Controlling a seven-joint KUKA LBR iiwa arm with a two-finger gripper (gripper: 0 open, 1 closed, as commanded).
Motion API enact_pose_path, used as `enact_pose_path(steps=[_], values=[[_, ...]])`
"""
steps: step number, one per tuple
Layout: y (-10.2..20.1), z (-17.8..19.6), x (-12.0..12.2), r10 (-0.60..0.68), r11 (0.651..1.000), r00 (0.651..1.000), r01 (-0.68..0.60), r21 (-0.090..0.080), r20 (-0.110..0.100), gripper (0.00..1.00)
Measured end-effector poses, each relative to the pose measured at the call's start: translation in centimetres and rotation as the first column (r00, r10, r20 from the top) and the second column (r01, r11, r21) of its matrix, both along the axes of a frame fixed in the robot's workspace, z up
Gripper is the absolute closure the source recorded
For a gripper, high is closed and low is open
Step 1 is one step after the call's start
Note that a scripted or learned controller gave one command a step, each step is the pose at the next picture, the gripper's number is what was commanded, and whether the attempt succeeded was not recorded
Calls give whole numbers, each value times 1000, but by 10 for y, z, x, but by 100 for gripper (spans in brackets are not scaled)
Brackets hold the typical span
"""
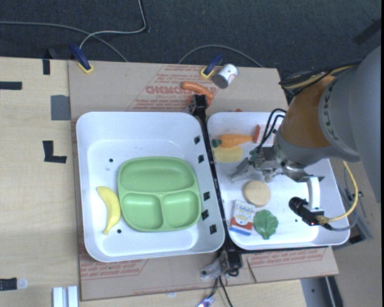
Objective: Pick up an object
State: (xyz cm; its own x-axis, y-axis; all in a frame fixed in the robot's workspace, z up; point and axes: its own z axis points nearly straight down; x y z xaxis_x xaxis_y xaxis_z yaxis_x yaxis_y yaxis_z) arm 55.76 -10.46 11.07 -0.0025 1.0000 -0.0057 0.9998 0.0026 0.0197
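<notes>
The right bin holds an orange carrot, a yellow piece, a round tan bun, a small white carton and a green leafy toy. My gripper hangs low in this bin, just above the bun and below the carrot. It stands open, with nothing between its fingers. The grey arm with its orange band covers the bin's upper right part.
In the left bin lie a green divided plate and a yellow banana near the left wall. An orange object and a small grey cylinder lie on the cardboard behind the bins.
</notes>
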Motion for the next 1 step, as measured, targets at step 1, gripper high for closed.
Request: enact_pose_path(steps=[1], values=[[-3, -20, -25, -1, 1000, 1000, 1, -2, 1, 0]])
